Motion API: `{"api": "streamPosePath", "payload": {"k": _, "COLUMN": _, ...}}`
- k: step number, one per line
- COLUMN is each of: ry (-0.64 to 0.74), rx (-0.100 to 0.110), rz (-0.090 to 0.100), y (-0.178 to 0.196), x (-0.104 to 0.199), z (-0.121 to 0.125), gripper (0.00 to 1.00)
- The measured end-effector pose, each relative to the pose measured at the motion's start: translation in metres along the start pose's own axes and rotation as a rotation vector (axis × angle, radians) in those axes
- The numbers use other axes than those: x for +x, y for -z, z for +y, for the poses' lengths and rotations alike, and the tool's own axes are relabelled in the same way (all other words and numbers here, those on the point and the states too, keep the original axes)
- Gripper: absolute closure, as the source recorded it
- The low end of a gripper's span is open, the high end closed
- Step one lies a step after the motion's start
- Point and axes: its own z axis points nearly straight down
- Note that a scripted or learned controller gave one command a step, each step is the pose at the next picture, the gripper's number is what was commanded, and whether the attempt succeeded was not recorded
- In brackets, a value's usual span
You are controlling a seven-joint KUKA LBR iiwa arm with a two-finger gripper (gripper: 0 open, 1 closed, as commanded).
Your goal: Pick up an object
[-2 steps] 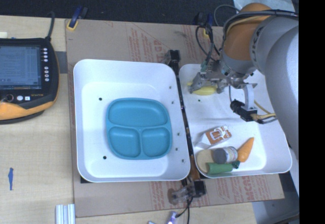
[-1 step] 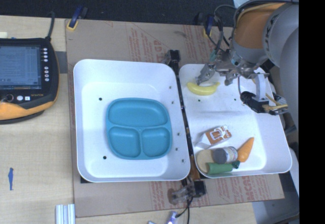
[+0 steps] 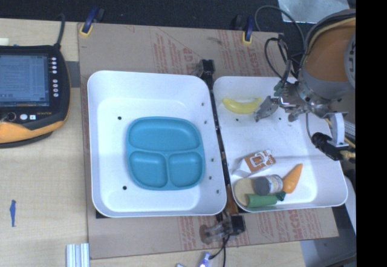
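Item 1: my pincer (image 3: 279, 110), hanging over the far part of the right bin (image 3: 326, 196). Its 2 fingers stand apart, open, with nothing between them. One fingertip (image 3: 262, 115) sits just right of the banana.

Item 2: banana (image 3: 240, 105), yellow, lying flat along the far-left corner of the right bin, near the wall shared with the left bin (image 3: 103, 138). I judge it the closest candidate for this pick.

Item 3: near-end cluster in the right bin: an orange-and-white packet (image 3: 259, 161), a carrot (image 3: 292, 178), a small grey-capped jar (image 3: 266, 184), a green piece (image 3: 263, 200), and a pale round dish (image 3: 240, 189) under some of them. They crowd together; a grasp there risks catching 2 things at once.

Item 4: blue divided plate (image 3: 164, 152), 3 compartments, alone in the left bin. Flat and wide, a poor fit for my fingers.

Item 5: tablet controller (image 3: 27, 93) on the table (image 3: 36, 199), far left, well apart from both bins.

Handling note: to take the banana well, I should shift left until the fingers straddle its narrow width across the curve, not along it, then lower straight down and close. The bin wall is close, so the left finger needs room.

Pose: my arm (image 3: 329, 57) reaches in from the right, orange band above the wrist, wrist bent down toward the bin floor.
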Motion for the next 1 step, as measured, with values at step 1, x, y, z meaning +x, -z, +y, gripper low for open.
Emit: {"api": "streamPosePath", "payload": {"k": 1, "ry": 0.001, "rx": 0.0, "rz": 0.0, "y": -0.0028, "x": -0.0321, "z": -0.0581, "gripper": 0.0}}
